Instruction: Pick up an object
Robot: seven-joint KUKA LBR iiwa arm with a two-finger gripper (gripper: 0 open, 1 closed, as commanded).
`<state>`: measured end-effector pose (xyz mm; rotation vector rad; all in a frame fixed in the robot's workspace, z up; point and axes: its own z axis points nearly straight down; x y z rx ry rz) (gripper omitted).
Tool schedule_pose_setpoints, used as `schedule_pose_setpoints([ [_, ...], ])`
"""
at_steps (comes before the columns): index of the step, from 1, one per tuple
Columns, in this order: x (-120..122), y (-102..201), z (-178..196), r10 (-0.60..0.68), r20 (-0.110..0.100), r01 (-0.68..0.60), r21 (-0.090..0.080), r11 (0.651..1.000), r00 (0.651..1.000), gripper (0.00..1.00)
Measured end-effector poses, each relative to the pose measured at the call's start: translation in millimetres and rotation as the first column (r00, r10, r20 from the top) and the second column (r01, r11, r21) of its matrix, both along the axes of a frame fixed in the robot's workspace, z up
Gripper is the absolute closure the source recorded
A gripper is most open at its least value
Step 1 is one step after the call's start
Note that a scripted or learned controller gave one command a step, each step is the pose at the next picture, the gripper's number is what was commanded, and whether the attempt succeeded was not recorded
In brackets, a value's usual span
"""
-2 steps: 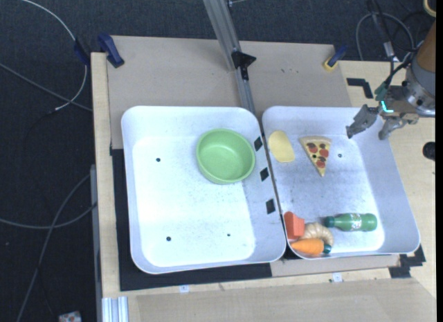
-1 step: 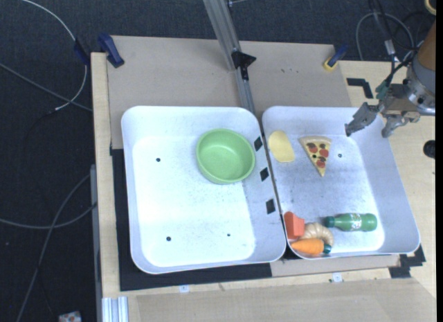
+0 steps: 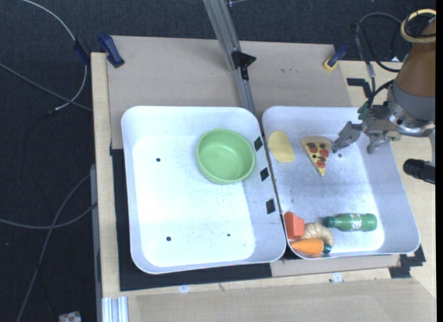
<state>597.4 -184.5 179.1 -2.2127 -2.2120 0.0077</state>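
My gripper (image 3: 360, 141) hangs over the upper right part of the right bin (image 3: 387, 196), fingers spread open and nothing between them. A pizza slice (image 3: 317, 153) lies just left of the fingers, apart from them. A pale yellow oval piece (image 3: 281, 146) sits further left near the bin's left wall. Along the bin's front lie a green bottle (image 3: 354, 222), an orange carrot (image 3: 308, 247), a beige piece (image 3: 318, 232) and a red-orange block (image 3: 294, 224). A green bowl (image 3: 225, 155) rests in the left bin (image 3: 173, 237).
A slanted metal pole (image 3: 225, 30) comes down to the gap between the bins. Blue clamps (image 3: 109, 49) hold the board's back corners. Cables (image 3: 374, 43) trail behind the arm at the right.
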Motion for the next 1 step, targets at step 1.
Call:
schedule_pose_setpoints([
  [1, -0.2, 8.8, -46.5, 0.001, -0.002, -0.001, 0.001, 1.000, 1.000, 0.00],
])
